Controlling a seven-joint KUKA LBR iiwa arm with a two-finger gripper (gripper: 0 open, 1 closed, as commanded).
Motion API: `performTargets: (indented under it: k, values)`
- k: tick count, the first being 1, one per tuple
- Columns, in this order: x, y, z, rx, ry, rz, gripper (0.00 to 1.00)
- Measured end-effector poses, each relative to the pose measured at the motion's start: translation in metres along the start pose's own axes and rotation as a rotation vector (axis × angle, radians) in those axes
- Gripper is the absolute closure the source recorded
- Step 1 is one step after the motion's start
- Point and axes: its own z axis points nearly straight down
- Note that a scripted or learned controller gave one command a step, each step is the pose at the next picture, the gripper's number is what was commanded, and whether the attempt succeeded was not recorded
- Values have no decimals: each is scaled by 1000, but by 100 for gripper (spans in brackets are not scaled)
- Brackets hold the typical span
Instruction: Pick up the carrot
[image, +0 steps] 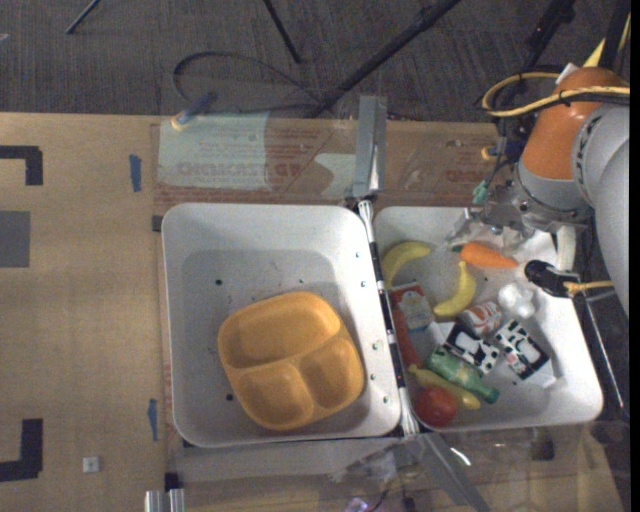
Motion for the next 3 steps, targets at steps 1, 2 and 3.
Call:
performTargets:
  k: [1,2,3]
  values:
    - [-8,1,21,3,1,-36,0]
    - [-6,3,9,-2,-1,-40,100]
    - [37,-5,-68,-1,0,206,100]
